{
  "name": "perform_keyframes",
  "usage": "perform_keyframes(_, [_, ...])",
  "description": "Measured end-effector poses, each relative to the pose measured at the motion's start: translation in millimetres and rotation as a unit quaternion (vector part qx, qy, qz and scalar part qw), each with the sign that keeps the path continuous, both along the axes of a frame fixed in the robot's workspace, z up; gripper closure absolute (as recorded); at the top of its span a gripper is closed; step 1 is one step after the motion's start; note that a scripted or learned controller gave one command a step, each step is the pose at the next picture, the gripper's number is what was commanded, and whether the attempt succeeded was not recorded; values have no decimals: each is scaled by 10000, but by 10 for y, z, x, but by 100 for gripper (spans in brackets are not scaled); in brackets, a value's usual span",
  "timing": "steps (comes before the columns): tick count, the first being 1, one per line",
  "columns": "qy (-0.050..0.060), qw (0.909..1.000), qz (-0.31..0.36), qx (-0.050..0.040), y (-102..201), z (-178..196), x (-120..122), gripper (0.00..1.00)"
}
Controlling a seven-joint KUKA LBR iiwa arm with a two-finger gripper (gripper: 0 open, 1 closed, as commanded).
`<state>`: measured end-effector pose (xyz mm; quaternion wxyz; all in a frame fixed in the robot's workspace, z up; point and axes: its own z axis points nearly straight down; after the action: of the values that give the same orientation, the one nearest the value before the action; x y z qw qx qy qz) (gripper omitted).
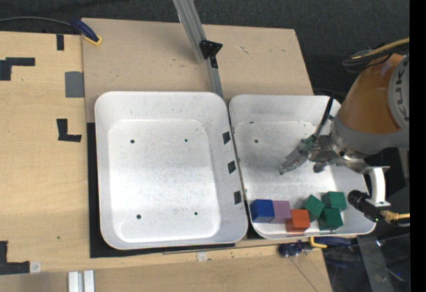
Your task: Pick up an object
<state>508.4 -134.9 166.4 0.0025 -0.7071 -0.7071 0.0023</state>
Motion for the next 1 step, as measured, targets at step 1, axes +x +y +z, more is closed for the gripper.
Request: perform_keyframes(1, [7, 10000, -2, 3, -88, -580, -50, 0])
